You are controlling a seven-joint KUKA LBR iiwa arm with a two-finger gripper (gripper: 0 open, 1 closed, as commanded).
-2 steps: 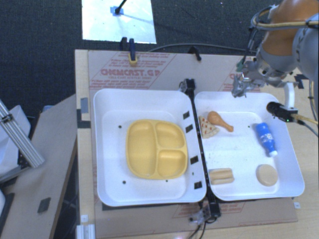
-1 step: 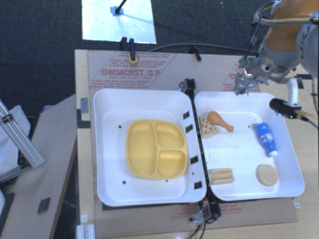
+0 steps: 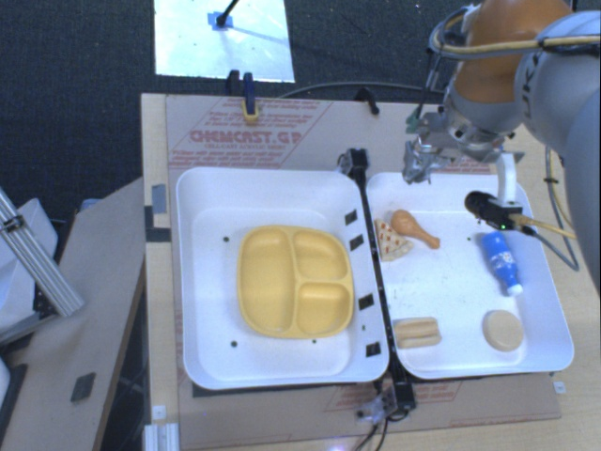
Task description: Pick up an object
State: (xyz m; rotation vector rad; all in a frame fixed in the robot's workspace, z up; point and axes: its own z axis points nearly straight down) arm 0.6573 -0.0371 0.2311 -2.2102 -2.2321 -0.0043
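The end effector [image 3: 420,165], its grip state impossible to tell, hovers over the right bin [image 3: 535,346]; it should descend squarely onto the nearby drumstick [image 3: 414,226], avoiding the pizza slice [image 3: 391,241].

2 white bins [image 3: 282,181], 1 yellow tray [image 3: 294,280], 5 toy foods [image 3: 414,226].

Red print on the brown board [image 3: 246,130] under the bins, behind the left bin [image 3: 202,195]: big letters read roughly "CHEMCAST GP", last characters unclear. Smaller red lines above and below it, too small to read. More red print on the same board's front edge below the right bin [image 3: 554,336], also illegible. Blue bottle [image 3: 500,262] in right bin has a label, text too small to tell. No other readable text, numbers or signs.
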